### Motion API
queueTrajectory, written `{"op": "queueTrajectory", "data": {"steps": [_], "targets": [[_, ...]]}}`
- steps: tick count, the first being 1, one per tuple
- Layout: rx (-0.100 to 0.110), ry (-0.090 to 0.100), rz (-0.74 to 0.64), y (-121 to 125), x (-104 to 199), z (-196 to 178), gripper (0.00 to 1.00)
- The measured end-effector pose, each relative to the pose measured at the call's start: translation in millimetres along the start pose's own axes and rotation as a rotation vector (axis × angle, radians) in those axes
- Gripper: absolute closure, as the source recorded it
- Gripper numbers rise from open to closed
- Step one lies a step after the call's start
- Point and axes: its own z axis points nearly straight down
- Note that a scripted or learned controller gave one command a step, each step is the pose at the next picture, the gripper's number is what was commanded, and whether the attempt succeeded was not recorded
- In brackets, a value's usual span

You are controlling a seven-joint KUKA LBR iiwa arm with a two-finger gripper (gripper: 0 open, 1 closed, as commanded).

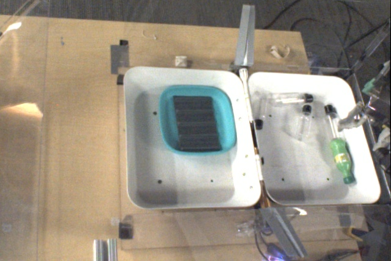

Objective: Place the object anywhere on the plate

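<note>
A teal, rounded-square plate [228,124] lies in the left white bin [142,180], toward its back. A dark ribbed rectangular piece [195,124] rests flat in the middle of the plate. In the right white bin [287,189] a small green bottle [341,159] lies on its side near the right wall. Three clear plastic bottles with black caps lie behind it: one [286,98] along the back, one [303,123] in the middle and one [333,126] just above the green bottle.
A grey metal post [245,36] stands behind the seam between the bins. Cables and hardware [366,101] crowd the right bin's right rim. The wooden bench [61,131] stretches to the left of the bins.
</note>
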Motion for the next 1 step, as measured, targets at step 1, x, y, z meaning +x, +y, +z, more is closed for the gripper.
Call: {"op": "queueTrajectory", "data": {"steps": [1], "targets": [[0.000,0.000,0.000,0.0,0.0,0.0,0.00]]}}
